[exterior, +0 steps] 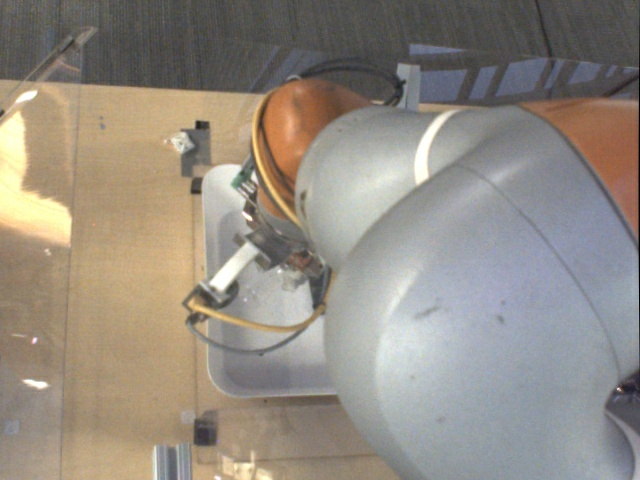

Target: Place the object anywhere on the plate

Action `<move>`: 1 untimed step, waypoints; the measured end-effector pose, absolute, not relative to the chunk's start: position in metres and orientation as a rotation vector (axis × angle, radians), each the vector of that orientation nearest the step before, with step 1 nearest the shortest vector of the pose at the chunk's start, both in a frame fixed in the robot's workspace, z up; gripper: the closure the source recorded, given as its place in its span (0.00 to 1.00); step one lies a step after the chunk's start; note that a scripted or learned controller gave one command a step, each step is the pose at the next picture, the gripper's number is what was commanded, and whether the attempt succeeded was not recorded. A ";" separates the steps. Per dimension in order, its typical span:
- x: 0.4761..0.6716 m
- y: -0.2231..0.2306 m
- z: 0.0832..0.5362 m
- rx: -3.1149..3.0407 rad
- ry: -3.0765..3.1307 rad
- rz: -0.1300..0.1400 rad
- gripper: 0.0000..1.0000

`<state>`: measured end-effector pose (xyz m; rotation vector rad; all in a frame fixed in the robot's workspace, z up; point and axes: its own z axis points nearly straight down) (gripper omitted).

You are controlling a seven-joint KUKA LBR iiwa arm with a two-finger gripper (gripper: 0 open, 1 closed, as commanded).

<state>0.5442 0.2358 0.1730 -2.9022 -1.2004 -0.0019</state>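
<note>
The gripper point(283, 256) hangs low over the white bin point(235, 368) near its left wall, and you cannot tell whether it is open or closed, since the arm point(470, 298) hides the object and plate: a dropped or off-plate release could pass unseen.

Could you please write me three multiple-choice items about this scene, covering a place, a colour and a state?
1. The arm reaches down over: A a bin; B a sink; C a stove.
2. The band on the arm is: A blue; B orange; C green.
3. The bin's right side is: A in full view; B hidden by the arm; C under a cloth.

Answers:
1 A, the arm's end hangs above the white bin.
2 B, the band is plainly orange.
3 B, the grey arm covers that side.
</note>
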 end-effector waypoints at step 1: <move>0.635 0.235 0.157 -2.681 -1.639 -0.001 1.00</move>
